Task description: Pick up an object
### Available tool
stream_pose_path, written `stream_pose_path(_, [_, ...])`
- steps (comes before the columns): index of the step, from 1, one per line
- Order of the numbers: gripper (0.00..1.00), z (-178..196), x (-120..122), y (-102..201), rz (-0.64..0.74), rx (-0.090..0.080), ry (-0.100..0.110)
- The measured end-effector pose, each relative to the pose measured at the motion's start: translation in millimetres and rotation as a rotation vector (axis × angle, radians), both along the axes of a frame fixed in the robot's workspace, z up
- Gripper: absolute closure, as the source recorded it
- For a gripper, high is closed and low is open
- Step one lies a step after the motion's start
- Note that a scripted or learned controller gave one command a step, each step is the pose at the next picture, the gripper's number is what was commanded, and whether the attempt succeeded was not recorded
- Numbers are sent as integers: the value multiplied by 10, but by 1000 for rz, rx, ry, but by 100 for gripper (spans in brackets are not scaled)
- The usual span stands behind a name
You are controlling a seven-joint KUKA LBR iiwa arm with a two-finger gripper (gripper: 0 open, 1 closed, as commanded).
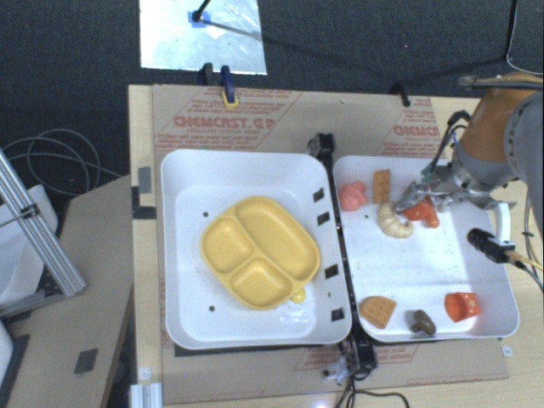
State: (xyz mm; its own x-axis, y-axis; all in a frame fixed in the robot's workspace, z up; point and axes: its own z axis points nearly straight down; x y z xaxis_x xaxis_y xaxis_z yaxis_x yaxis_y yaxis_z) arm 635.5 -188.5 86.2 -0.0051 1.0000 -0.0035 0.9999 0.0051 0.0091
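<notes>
My gripper [419, 197] hangs low over the upper part of the right bin [425, 266], reaching in from the right. Directly under and beside it lies an orange-red piece [424, 214], partly covered by the gripper. A cream curved piece [393, 222] sits just left of that. A pink lump [353, 196] and an orange wafer [381, 185] lie further left, near the bin's top edge. Along the bin's front are a tan wedge [377, 310], a small brown piece [420, 320] and a red cup-like piece [461, 306].
The left bin [183, 228] holds a yellow divided plate [259, 251]. A black divider with clips [333, 228] separates the two bins. A black fitting [486, 245] on the arm overhangs the right bin's right side. A shiny sheet [204, 24] lies behind the bench.
</notes>
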Motion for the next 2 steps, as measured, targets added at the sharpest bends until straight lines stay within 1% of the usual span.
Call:
stream_pose_path(1, [0,1370,-670,-133,-7,-2,-4])
stream_pose_path(2, [0,-60,-428,-84,-2,4,5])
